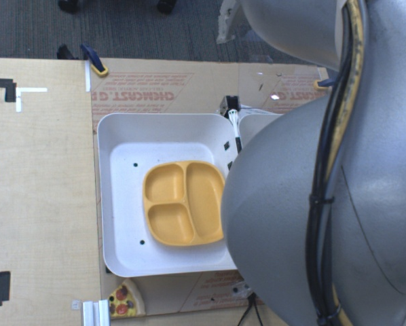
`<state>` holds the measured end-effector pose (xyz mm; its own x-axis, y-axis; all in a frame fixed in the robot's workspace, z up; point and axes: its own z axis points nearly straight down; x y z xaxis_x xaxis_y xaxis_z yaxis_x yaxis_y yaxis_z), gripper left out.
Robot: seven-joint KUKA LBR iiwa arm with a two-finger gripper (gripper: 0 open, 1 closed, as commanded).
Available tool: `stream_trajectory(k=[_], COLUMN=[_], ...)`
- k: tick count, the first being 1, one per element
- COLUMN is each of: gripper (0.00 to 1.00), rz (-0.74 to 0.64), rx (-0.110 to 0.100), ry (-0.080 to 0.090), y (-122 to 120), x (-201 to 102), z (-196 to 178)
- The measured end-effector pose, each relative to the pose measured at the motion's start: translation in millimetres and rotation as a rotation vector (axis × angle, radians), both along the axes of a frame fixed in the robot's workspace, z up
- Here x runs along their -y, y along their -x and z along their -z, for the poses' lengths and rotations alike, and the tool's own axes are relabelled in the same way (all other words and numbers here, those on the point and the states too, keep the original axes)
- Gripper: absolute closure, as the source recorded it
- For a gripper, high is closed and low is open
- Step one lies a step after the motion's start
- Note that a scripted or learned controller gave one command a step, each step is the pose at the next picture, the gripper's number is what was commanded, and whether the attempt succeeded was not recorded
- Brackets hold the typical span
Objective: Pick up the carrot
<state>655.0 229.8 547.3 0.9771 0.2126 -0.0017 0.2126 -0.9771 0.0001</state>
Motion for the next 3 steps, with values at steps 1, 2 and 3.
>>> stream_trajectory(k=[1,2,3], gripper=[1.00,1.00,0.00], rz=[-0.010,0.014,0.016], rx=[0.000,0.004,0.004], ry=[0.003,0.002,0.003], y=[-0.4,89.3,88.8], x=[-1.2,-0.8,0.3], z=[-7.1,6.4,6.4])
